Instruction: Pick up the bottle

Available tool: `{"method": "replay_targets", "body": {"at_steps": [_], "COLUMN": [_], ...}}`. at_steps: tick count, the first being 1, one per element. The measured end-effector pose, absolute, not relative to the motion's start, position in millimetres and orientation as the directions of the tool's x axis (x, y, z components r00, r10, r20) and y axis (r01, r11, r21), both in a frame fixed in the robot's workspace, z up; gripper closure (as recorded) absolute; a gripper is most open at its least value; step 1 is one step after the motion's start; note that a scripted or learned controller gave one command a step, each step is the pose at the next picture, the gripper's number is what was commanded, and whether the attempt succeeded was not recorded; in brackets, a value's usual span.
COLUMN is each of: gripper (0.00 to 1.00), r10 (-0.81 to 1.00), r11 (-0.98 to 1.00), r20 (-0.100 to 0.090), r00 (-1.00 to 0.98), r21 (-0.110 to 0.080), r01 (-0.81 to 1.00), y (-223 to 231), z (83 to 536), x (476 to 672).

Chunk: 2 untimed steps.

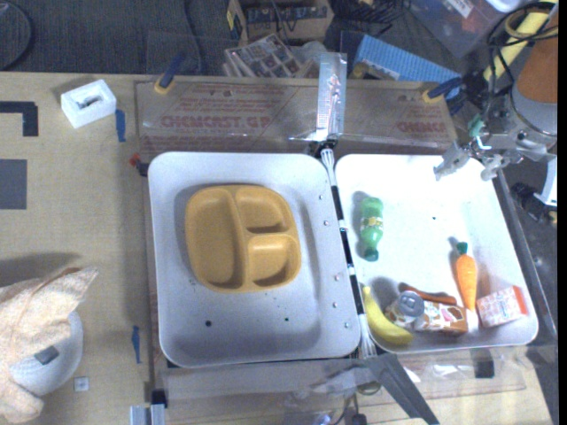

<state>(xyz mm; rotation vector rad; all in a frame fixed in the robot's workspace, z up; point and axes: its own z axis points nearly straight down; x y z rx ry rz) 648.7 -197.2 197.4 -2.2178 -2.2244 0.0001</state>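
- The arm (539, 78) has an orange part on top and a pale grey ring under it.
- Yellow cables (518, 27) and black cables run in loops beside the orange part.
- The gripper (468, 161) is of grey metal, with thin light fingers (447, 165) and a small plate at its right end.
- A small spot of teal colour sits on the gripper body; it is perhaps a connector, but the picture is too blurred there to be sure.
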Motion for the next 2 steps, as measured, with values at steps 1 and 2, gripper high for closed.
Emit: {"method": "replay_targets", "body": {"at_steps": [1, 2], "gripper": [0.00, 0.00], "r10": [0.993, 0.984], "r11": [0.119, 0.178], "r20": [-0.003, -0.001], "r00": [-0.119, -0.178], "r21": [0.004, 0.007], "r01": [0.993, 0.984], "y": [-107.4, -101.2], "z": [93.5, 88.6], "x": [600.5, 530.0]}}
